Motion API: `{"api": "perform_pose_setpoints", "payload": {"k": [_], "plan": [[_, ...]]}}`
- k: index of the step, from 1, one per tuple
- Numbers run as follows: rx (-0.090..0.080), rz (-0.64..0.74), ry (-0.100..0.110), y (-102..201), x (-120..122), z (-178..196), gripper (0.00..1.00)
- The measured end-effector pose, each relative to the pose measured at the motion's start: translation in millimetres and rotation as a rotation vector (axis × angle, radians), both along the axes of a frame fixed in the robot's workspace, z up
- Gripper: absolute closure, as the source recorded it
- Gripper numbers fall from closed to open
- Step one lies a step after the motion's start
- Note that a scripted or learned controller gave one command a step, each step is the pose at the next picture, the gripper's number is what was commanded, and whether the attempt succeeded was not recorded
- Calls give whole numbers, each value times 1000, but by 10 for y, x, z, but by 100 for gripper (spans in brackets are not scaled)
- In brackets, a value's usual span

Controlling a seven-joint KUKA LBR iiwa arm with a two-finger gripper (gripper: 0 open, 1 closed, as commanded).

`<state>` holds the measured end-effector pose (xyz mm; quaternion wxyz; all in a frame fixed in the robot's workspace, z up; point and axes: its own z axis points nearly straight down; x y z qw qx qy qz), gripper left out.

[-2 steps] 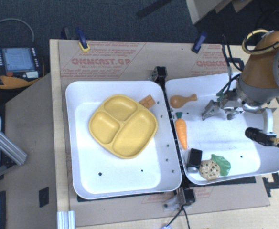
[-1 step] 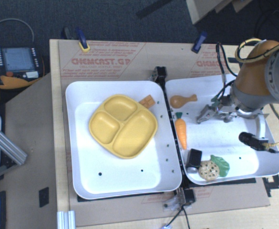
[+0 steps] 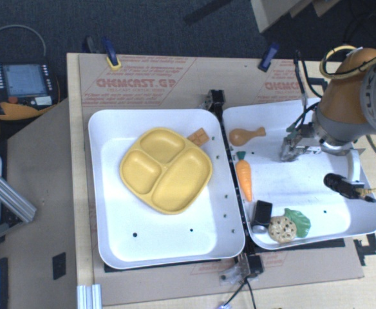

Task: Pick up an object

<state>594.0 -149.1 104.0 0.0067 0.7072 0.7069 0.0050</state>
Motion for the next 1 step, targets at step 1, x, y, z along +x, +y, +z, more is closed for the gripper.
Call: {"api": "perform_pose_setpoints", "payload": {"k": [1], "plan": [[0, 1, 11, -52, -9, 443, 100]]}}
